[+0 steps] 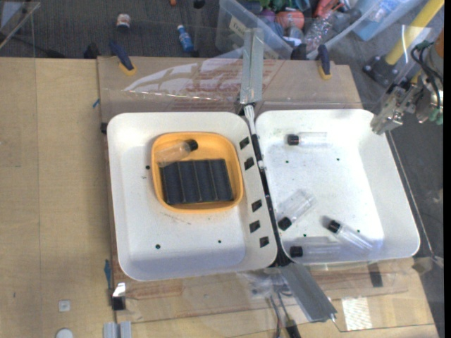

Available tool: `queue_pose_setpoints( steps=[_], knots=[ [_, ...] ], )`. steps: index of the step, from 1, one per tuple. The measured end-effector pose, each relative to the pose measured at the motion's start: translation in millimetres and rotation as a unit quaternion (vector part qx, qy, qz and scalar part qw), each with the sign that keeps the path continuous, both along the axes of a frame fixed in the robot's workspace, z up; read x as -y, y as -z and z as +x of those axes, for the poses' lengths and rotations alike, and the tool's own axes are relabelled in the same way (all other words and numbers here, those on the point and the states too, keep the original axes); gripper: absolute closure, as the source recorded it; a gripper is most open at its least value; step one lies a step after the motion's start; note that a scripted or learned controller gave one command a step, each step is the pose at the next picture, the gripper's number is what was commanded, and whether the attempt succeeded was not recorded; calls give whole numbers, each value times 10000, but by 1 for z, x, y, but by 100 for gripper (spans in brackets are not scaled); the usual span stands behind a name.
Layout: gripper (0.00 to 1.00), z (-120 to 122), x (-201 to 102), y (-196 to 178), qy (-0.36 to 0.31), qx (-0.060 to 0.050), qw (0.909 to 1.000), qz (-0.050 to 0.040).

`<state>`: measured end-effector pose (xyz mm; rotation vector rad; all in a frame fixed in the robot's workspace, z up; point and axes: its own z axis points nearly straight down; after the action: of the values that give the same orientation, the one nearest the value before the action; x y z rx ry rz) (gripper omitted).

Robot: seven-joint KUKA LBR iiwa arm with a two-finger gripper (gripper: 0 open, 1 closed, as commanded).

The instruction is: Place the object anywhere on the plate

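Observation:
An orange plate (213, 144) lies in the left bin (134, 238). On it rests a black ribbed block (196, 182), and a small clear vial (182, 148) with a dark cap lies at the plate's back left. Several clear vials with black caps lie in the right bin (380, 182): one at the back (307, 139), one near the divider (295, 208), and two at the front (347, 235) (318, 248). My gripper (386, 123) hangs at the right bin's back right corner, above its rim, well away from the vials. I see nothing between its fingers.
A clear plastic tub (317, 9) of mixed coloured items stands behind the bins. A metal divider (251, 69) runs between the bins, with black clips along it. Wooden bench surface (49, 189) lies to the left.

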<state>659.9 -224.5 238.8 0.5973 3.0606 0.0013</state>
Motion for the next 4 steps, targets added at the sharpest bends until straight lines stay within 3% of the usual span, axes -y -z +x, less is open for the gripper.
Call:
queue_pose_setpoints(
  steps=[1,2,3,4],
  knots=[
    [100,-5,-3,-127,-542,-64,9985,-2],
    [100,-6,-2,-189,-2019,-51,9794,-31],
    [100,-13,-2,-200,-3709,-48,9286,-60],
    [100,-12,-1,-214,-3685,17,9296,-91]
  ],
)
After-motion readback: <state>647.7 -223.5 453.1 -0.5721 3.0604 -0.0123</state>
